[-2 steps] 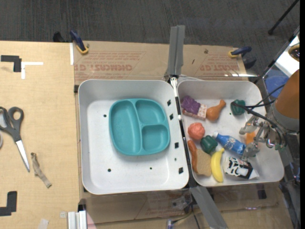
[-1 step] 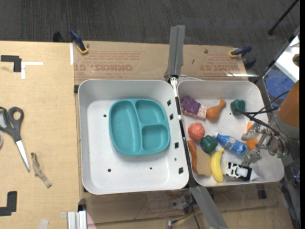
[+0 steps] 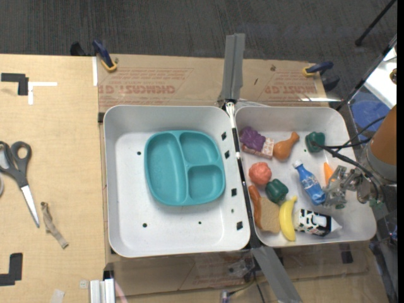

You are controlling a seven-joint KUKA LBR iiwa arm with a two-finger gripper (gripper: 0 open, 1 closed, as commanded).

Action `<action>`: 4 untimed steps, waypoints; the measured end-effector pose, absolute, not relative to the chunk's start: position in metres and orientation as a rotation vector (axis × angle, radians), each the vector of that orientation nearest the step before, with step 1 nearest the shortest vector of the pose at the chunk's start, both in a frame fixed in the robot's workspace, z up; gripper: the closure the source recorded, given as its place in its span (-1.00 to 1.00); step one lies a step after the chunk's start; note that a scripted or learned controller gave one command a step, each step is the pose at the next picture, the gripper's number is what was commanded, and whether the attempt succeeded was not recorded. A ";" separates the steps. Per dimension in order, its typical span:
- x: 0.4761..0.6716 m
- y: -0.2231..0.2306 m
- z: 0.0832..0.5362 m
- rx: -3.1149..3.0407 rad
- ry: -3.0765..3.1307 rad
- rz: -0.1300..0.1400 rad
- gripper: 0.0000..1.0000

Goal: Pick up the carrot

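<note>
1. The carrot (image 3: pixel 327 171) lies in the right bin (image 3: pixel 287 112), near its right wall, a small orange piece just beside the blue bottle (image 3: pixel 309 183).
2. The gripper (image 3: pixel 338 188) reaches in from the right and sits low over the bin, just right of the bottle and just below the carrot (whether it touches either one, I cannot tell).
3. The state of the fingers I cannot tell; they are a blurred grey mass.
4. Other things in the right bin: purple grapes (image 3: pixel 252 140), a chicken leg (image 3: pixel 286 145), a tomato (image 3: pixel 260 172), a banana (image 3: pixel 288 218), and a black and white carton (image 3: pixel 314 222).
5. The left bin (image 3: pixel 120 169) holds a teal tray (image 3: pixel 185 167) with three compartments.
6. On the counter (image 3: pixel 50 137) at the left lie scissors (image 3: pixel 21 175), well apart from the bins.
</note>
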State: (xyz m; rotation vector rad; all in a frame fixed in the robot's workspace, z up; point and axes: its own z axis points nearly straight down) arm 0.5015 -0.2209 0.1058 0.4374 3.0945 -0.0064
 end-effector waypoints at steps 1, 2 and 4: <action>0.511 -0.145 0.198 0.686 3.063 0.000 1.00; 0.509 -0.189 0.349 0.109 3.135 -0.002 1.00; 0.485 -0.185 0.285 0.275 3.126 0.000 1.00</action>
